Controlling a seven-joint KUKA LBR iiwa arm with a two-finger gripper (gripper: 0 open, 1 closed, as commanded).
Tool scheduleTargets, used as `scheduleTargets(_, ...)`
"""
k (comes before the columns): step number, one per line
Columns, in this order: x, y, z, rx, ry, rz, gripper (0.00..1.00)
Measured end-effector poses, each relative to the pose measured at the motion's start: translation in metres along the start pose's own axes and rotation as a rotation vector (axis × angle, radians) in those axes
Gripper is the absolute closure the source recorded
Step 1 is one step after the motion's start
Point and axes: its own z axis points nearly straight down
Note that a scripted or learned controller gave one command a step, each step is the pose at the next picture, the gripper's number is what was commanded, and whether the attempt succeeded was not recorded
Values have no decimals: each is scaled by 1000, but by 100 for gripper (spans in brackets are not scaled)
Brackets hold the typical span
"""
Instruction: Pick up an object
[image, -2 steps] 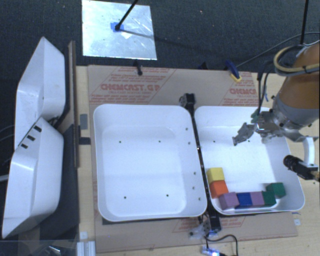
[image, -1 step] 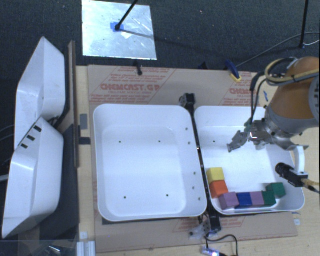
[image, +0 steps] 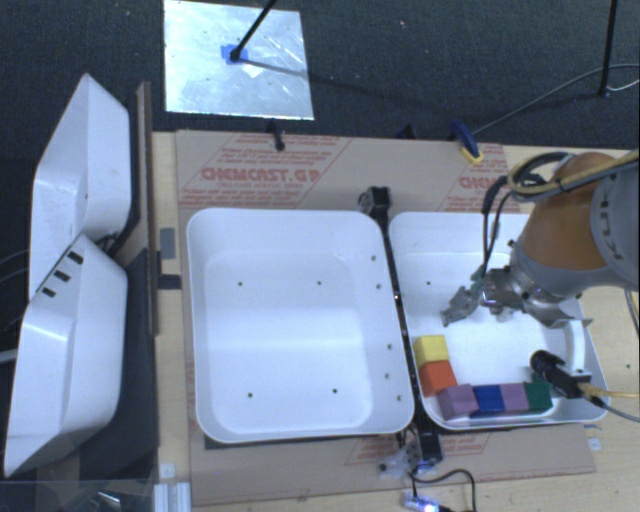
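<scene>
**White bins, blocks lined up in the right one**

From my seat, going left to right: the left bin (image: 290, 320) sits with its bare white floor showing small dark dots. Just beside it, sharing the middle divider, is the right bin (image: 440, 250). Its blocks crowd the near edge: a yellow block (image: 431, 348) with an orange block (image: 437, 376) touching it just below, then a row running rightward along the rim, with a purple block (image: 457, 400), a blue block (image: 489, 399), a second, paler purple block (image: 514, 397) and a green block (image: 538, 396), each against the next.

Above that row, the arm (image: 570, 235) reaches in from the right, orange band bulging over the wrist, cables looping above it. I see the gripper (image: 462, 305) hanging over the bin's middle, pointing left, near the yellow block but apart from it. Nothing sits between its fingers; whether they are spread or closed I cannot tell.
</scene>
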Motion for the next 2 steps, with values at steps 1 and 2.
scheduleTargets(1,0,2,-13,-6,-1,0,100)
scheduleTargets(2,-1,-3,-75,-10,-1,-1,100)
